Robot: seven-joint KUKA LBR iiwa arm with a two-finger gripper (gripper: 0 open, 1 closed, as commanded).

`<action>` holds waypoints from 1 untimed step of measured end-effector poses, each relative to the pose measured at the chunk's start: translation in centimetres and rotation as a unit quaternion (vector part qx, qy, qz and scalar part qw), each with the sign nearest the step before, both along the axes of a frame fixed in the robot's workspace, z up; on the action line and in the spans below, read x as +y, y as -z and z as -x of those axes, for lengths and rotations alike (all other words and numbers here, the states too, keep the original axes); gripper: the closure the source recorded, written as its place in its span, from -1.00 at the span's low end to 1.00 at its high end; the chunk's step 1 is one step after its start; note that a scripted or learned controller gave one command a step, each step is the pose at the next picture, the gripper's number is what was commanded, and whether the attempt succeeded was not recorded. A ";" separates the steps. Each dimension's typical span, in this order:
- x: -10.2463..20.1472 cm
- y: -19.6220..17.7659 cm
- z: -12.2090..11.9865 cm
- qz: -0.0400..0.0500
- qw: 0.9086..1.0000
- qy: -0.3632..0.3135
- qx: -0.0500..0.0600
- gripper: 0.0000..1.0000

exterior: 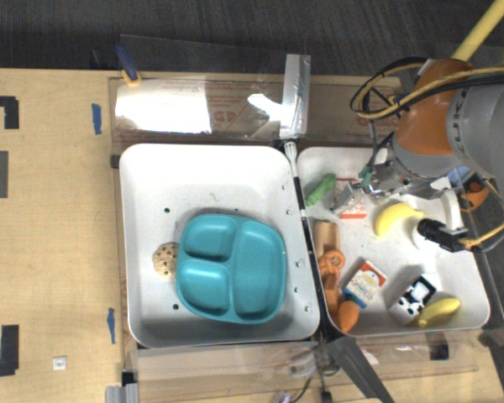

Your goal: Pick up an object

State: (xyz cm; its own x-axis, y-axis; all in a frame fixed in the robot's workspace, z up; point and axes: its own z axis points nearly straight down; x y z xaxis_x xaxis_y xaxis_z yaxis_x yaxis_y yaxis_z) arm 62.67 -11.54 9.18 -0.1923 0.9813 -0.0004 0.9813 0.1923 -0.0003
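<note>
Since my gripper (371, 177) is down in the right bin (479, 309) by the green toy (321, 189) (can't tell its state), nothing's picked yet.

No legible text showing anywhere. Small carton (364, 284) in the right bin (479, 296) is carrying colored print, but it's resolving too blurry to read.
</note>
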 end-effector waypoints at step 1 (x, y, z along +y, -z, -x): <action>0.1 -1.2 -0.2 0.000 1.000 -0.001 -0.003 1.00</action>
